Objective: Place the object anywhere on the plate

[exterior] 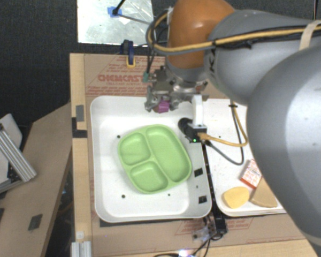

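Risk of missing the green plate (154,158) if you drop now.
Your end effector (161,104) looks clamped on a purple object (162,107), hanging beyond the plate's far edge.

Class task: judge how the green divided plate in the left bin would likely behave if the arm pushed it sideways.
The green divided plate looks moulded and rigid, so it would probably move as one piece. It lies flat and low on the white bin floor, so tipping seems unlikely. Both surfaces look smooth; it may slide or turn easily.
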`<state>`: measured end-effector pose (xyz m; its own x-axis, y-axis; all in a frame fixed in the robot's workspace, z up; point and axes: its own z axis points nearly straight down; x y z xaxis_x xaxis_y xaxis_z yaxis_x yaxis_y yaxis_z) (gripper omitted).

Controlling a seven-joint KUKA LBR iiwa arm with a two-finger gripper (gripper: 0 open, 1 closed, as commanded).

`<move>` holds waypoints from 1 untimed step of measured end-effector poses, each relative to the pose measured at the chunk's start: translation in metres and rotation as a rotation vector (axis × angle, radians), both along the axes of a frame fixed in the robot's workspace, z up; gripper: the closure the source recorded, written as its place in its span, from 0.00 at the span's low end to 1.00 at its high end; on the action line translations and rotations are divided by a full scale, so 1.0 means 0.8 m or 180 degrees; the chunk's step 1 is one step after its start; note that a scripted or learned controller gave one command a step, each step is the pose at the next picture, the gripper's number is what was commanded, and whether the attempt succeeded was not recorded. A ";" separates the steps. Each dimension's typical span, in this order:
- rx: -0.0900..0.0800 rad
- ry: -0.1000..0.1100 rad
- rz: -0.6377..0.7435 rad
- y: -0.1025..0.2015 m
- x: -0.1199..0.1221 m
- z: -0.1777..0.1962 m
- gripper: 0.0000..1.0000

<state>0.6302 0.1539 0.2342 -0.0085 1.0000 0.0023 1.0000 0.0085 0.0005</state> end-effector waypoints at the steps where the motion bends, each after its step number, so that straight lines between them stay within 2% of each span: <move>1: -0.0005 -0.0002 -0.0012 -0.003 0.001 0.000 0.00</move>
